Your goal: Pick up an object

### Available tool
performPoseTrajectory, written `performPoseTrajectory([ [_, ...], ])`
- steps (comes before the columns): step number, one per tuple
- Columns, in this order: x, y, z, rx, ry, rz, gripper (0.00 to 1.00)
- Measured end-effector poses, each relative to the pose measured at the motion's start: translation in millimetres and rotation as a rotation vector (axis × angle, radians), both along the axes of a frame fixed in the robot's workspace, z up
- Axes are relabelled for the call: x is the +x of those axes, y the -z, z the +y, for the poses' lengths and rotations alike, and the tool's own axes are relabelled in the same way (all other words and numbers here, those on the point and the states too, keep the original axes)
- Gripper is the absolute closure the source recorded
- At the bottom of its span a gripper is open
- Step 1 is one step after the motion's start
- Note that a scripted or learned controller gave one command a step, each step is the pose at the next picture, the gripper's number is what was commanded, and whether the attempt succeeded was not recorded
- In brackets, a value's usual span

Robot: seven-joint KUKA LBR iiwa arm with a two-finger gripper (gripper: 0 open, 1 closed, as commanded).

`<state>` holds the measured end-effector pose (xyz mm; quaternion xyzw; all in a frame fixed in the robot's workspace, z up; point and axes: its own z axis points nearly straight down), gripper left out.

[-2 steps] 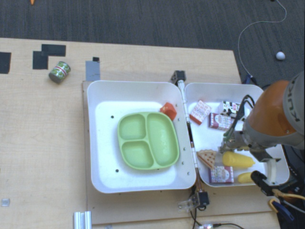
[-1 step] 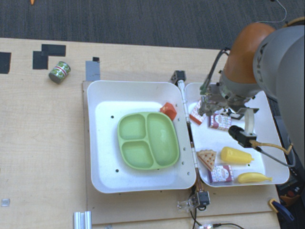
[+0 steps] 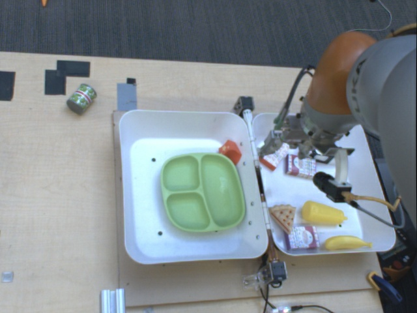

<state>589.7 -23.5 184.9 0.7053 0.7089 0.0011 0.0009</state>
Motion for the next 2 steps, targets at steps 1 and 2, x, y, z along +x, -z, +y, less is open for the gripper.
performPoseTrajectory([
  [1,-28,99,-72,-0.002,0.002,-0.002,0.00],
  [2,-100,98,-66,-0.002,0.004,-0.007,0.00],
])
